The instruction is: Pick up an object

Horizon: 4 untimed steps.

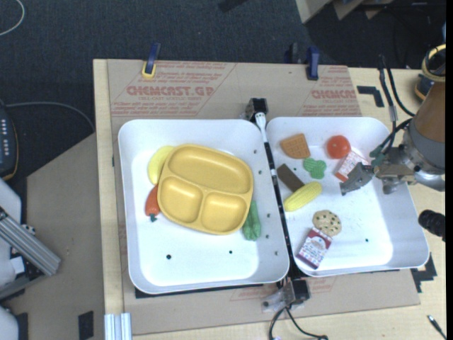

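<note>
Toys lie scattered across the right bin [403, 250], none of them between my fingers: a tomato [338, 146], a toast slice [295, 146], a green piece [314, 166], a brown bar [289, 177], a corn cob [302, 195], a cookie [326, 222] and two small red-and-white packets [313, 248]. My gripper [356, 178] hangs over that bin just beside the upper packet [348, 164]; whether my jaws are spread I cannot tell. The left bin [191, 268] bears a yellow divided tray [204, 188]. Both bins sit on a cardboard-covered bench [191, 91] over dark carpet [71, 20].
</note>
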{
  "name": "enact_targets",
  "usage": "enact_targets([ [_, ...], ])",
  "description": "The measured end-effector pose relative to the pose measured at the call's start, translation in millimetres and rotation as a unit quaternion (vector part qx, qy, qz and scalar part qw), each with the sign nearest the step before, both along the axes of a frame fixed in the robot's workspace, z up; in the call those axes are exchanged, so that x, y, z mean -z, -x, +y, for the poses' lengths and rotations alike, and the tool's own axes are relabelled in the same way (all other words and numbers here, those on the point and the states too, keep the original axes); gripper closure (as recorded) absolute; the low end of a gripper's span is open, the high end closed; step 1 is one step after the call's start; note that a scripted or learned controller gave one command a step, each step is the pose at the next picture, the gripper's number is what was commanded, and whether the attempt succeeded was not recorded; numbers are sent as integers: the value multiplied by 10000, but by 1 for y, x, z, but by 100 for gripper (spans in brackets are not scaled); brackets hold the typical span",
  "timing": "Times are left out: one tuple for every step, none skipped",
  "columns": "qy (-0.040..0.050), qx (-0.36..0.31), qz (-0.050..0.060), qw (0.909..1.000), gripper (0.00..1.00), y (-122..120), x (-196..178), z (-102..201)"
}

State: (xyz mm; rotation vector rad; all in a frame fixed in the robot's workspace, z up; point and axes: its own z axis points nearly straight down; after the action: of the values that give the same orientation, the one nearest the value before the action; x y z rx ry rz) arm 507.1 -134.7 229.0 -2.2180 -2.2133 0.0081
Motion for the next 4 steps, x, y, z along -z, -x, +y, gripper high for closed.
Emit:
enact_targets([
  [9, -12, -48, 10000, 0, -2, -4, 0],
  [-3, -12, -8, 10000, 0, -3, 57, 8],
  [0, -4, -10, 10000, 0, 4, 106, 0],
  [-1, -5, -24, 10000, 0, 5, 147, 1],
])
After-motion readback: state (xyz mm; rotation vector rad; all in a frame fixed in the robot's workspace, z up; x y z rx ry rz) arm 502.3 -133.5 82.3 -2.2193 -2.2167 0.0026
